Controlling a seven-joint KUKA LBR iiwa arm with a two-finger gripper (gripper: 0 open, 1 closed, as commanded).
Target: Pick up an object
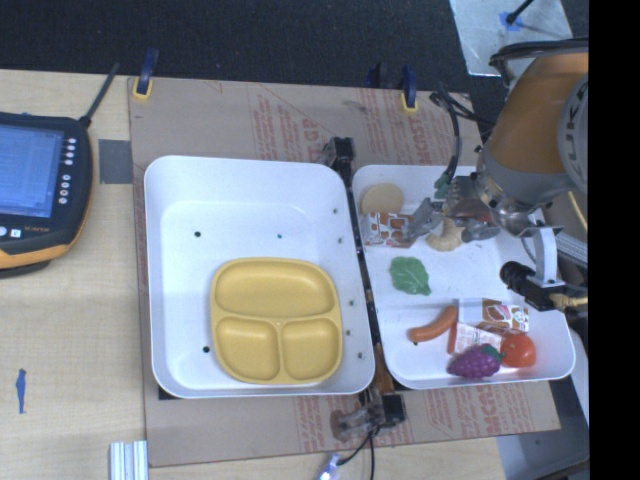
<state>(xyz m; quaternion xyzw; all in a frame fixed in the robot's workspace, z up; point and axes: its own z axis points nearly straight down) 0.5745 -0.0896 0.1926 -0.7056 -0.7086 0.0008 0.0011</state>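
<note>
Yellow divided tray (277,320) sits in the left bin (170,268). At the right bin's (560,363) 12 o'clock end, the end effector (443,220) hangs with fingers spread over a beige piece (445,236). Toward 6 o'clock lie a green leaf (410,275), sausage (433,326), purple grapes (475,363) and tomato (518,350).

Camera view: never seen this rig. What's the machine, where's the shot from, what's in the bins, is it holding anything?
One fixed camera looks down at a slant on a bench. The grey and orange robot arm reaches in from the right, its hand low over the right bin. That bin has a green leaf, a sausage, purple grapes, a tomato, small packets and a pale round item. The left bin holds a yellow divided tray. Whether the hand grips anything is unclear.
</note>
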